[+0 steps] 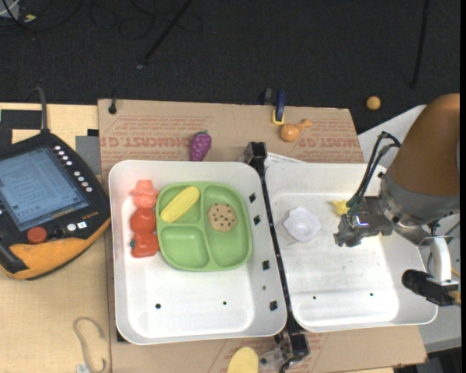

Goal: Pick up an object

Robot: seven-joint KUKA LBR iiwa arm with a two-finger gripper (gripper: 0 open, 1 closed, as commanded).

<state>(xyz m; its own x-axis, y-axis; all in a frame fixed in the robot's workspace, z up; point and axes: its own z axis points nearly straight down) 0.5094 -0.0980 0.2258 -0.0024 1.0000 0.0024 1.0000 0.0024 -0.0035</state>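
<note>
The little see-through plastic cup (301, 225) sits in the right white bin (373, 305), just left of the dark gripper (348, 234); it looks light and squashy, so pinch its rim softly.

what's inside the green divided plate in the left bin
The green divided plate holds a corn cob in its upper-left compartment and a cookie in the right one. The lower-left compartment looks bare.

Bench (46, 317) bears cardboard sheet (155, 130), two white bins (186, 317), pendant (39, 200)

Upside-down red print (illegible) on cardboard (163, 130)
</note>
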